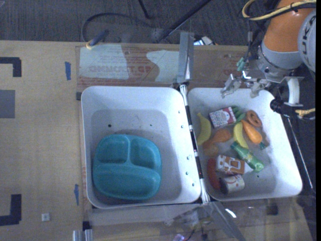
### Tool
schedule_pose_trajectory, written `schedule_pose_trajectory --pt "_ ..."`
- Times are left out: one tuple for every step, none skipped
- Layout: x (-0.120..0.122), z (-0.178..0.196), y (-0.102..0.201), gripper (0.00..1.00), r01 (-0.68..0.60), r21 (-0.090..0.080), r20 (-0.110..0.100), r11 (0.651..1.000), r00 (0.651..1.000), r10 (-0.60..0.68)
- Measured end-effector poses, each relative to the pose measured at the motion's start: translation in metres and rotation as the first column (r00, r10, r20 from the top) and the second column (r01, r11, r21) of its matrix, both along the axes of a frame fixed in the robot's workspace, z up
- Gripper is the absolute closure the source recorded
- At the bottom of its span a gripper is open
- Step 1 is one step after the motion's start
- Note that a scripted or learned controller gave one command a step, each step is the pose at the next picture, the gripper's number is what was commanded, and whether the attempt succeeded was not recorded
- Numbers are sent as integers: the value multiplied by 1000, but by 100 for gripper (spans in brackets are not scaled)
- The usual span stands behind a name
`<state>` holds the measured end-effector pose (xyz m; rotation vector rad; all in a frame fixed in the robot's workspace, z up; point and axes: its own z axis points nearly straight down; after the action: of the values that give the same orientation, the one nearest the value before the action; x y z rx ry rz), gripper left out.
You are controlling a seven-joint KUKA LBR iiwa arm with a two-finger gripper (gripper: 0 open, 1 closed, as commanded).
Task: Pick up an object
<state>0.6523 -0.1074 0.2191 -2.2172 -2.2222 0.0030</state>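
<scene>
The left bin (100, 104) holds a teal divided plate (127, 167). In the right bin (288, 177) toy foods lie in a heap. The gripper (245, 86) hovers over its far rim, fingers spread wide and holding nothing. The small red-and-white carton (222, 117) lies nearest, at about 7 o'clock from the fingers.

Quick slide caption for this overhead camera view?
Gripper hovers over the right bin of toy food; a teal tray sits in the left bin.
</scene>
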Motion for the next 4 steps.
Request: schedule_pose_trajectory --pt "9 -117 -16 0 -26 -3 12 1000 1000 26" --pt "12 -104 -17 100 -25 -6 21 1000 999 25" --pt "12 -105 -17 0 -25 -6 20 1000 999 25" --pt "-15 -134 -10 0 -53 0 5 999 999 53"
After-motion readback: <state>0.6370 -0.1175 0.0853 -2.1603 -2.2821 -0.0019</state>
